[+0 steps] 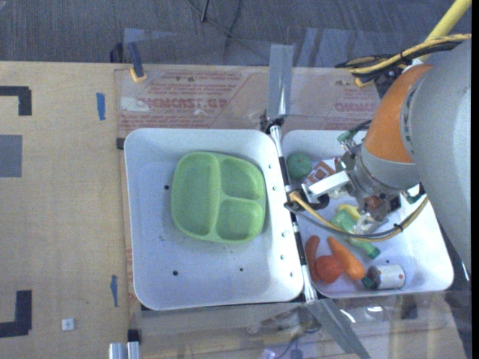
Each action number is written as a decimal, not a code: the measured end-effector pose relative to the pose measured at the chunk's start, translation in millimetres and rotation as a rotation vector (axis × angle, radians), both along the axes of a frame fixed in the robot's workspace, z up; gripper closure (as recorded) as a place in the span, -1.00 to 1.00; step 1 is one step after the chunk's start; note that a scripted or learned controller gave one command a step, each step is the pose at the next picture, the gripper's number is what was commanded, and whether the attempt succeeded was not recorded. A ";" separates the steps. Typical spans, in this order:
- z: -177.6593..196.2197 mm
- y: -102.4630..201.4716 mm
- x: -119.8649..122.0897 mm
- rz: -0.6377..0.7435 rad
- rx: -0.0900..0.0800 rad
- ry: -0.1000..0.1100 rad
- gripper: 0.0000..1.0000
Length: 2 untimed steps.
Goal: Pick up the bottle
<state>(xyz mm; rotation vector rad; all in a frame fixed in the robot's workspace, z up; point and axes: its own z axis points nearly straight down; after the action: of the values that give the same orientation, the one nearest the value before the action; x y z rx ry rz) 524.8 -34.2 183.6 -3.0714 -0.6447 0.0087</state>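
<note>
Bottle [386, 277] near right bin's [438, 264] front edge

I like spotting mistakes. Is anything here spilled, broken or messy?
Nothing looks spilled or broken. The green plate sits a bit crooked in the left bin. The toys in the right bin lie jumbled together, the carrot leaning on the tomato.

A small white bottle [383, 277] lies on its side near the right bin's front edge.
</note>
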 end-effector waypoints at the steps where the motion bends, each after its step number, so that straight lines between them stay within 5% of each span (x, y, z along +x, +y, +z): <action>1: 0.0 0.0 0.0 0.000 0.000 0.000 -1.00; 2: 0.0 0.0 0.0 0.000 0.000 0.000 -1.00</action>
<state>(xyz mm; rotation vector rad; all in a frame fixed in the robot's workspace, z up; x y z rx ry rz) 524.8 -34.2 183.6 -3.0715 -0.6446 0.0085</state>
